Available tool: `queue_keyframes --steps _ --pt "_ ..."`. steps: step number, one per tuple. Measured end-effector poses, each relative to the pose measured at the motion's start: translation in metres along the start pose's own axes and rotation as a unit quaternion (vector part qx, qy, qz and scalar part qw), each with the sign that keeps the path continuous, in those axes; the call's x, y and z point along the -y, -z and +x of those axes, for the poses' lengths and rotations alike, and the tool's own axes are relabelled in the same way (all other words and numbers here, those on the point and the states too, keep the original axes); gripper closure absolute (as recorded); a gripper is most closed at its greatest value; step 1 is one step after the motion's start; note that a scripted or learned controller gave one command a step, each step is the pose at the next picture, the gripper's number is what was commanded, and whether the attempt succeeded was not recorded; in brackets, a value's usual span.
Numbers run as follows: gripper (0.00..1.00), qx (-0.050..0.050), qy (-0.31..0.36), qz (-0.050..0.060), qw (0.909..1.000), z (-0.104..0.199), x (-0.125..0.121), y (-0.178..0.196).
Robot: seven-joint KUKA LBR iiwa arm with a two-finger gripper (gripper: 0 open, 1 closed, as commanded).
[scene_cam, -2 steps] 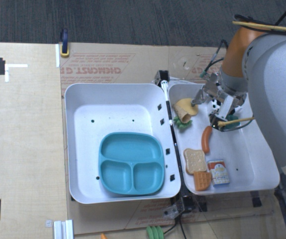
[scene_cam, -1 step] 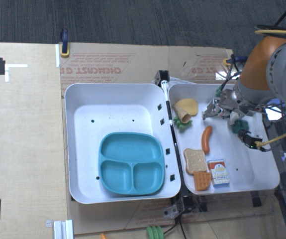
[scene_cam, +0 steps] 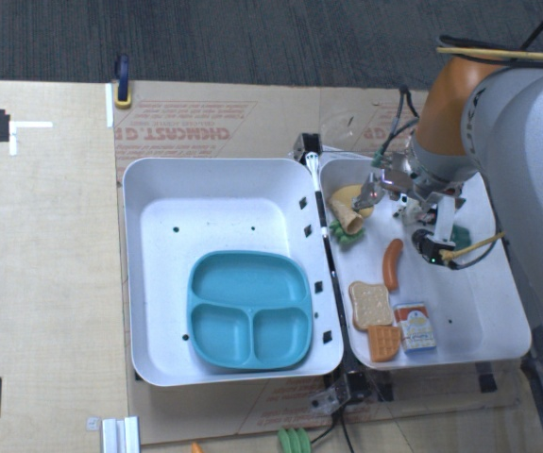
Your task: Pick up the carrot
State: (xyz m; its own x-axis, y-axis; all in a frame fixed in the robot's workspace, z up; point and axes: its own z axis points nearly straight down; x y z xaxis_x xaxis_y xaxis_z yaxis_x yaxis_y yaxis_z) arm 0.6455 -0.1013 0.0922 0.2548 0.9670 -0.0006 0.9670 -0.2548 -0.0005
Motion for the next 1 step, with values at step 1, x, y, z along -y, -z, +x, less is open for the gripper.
queue_keyframes --steps 1 --pt "0.00 0.002 -0.040 0.007 0.9992 0.0052 -0.0098 0.0018"
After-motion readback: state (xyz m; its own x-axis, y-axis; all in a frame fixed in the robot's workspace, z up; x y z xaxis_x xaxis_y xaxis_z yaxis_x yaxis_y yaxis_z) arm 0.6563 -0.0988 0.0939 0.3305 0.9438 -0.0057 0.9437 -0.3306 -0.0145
